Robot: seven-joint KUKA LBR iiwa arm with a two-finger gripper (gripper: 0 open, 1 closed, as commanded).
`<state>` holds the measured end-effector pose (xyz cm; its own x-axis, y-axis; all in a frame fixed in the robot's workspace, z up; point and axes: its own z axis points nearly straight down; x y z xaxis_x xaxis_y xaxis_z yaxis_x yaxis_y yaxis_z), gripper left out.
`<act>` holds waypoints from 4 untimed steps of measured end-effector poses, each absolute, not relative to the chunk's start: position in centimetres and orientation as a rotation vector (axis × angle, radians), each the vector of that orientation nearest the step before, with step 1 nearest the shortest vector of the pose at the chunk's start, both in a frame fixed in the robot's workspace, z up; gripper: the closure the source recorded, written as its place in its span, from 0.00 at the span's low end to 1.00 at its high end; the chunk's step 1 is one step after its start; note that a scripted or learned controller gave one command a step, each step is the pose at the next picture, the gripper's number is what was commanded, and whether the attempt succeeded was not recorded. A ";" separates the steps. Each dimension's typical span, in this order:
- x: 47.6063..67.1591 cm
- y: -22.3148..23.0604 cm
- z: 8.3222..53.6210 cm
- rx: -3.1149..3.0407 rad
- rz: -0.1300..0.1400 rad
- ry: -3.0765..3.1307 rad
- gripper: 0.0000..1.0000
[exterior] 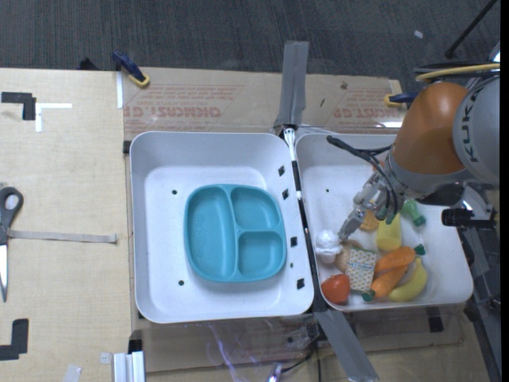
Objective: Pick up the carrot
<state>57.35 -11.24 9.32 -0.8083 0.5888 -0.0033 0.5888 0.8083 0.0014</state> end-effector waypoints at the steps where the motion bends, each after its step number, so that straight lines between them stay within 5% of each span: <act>1: 57.6 -11.3 10.4 0.971 0.002 2.978 1.00; 2: 52.3 -11.2 9.3 0.698 0.001 3.059 1.00; 3: 52.3 -9.9 9.2 1.337 0.001 2.838 1.00; 4: 60.4 -4.0 19.2 1.261 -0.001 2.875 1.00</act>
<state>60.35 -3.95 19.22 -0.6773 0.7357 -0.0026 0.7357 0.6773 0.0006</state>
